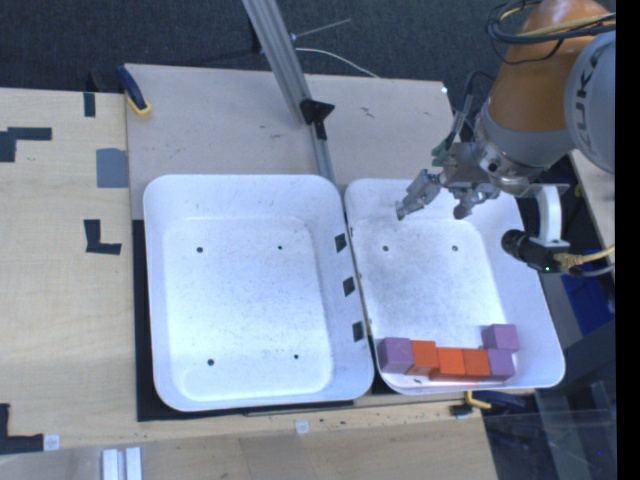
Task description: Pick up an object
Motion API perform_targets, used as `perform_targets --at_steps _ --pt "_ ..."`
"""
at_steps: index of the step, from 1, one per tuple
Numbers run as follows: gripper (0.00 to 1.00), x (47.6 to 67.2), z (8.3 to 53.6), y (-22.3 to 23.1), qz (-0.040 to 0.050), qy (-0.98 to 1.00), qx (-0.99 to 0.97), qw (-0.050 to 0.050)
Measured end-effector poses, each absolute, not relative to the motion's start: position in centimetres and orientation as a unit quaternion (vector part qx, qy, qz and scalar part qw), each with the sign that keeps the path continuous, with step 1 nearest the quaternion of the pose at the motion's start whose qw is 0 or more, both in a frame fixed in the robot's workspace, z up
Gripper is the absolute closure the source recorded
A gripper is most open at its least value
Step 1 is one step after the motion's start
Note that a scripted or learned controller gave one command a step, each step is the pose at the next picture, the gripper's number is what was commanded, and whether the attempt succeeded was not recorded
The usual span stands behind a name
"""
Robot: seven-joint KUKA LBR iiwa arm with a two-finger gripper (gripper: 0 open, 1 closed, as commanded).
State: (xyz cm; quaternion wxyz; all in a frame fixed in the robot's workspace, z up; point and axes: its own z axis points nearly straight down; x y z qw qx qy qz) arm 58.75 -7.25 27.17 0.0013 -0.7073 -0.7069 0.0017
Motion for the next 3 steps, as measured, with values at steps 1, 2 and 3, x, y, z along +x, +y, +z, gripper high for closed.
perform_targets --at_steps 1,2,3 --pt "0.0 49.8 18.8 -11.1 0.0046 -0.705 -0.709 0.005" --pt "0.0 51.9 27.2 -16.7 -0.0009 -0.706 -0.708 -0.005" --pt "0.0 53.0 32.1 -12.4 -0.0017 -0.709 -0.705 -0.002"
